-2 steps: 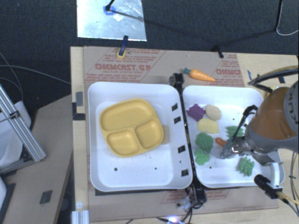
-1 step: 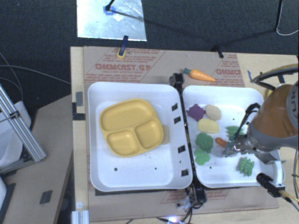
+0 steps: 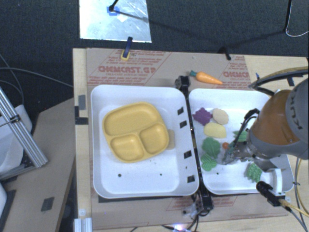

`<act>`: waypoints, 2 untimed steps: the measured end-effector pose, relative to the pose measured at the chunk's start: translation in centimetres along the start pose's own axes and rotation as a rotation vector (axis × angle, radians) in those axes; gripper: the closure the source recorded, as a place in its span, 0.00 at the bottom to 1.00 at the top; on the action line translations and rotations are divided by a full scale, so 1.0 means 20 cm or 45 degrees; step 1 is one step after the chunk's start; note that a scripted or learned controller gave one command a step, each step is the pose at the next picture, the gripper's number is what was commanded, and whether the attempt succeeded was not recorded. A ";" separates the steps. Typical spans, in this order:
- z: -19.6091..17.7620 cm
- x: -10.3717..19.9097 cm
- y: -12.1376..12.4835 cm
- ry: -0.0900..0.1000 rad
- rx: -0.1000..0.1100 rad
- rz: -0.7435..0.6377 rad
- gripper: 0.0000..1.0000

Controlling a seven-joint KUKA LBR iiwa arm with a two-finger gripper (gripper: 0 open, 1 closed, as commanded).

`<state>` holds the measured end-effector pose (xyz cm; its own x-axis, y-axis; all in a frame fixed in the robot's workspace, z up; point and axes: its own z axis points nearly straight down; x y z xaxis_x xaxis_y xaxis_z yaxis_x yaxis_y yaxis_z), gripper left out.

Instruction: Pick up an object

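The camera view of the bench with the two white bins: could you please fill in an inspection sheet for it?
Surface: bench of brown printed cardboard bearing a left white bin and a right white bin.
Job's things: purple toy, beige round toy, pale yellow toy and green leafy toys in the right bin.
Clutter: yellow three-compartment tray in the left bin; orange toy carrot on the cardboard.
Grippers: gripper low over the right bin.
Cables: black cable at upper right.
Surroundings: shiny foil sheet on dark floor.
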<state>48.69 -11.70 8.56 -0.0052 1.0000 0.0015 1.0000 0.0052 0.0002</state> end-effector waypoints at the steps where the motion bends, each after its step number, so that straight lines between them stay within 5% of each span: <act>1: -0.05 -0.01 0.00 -0.001 -0.004 0.002 1.00; 2: -0.33 0.16 0.01 -0.001 -0.008 -0.003 1.00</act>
<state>48.85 -8.59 15.26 -0.0077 1.0000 0.0008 0.9999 0.0077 0.0067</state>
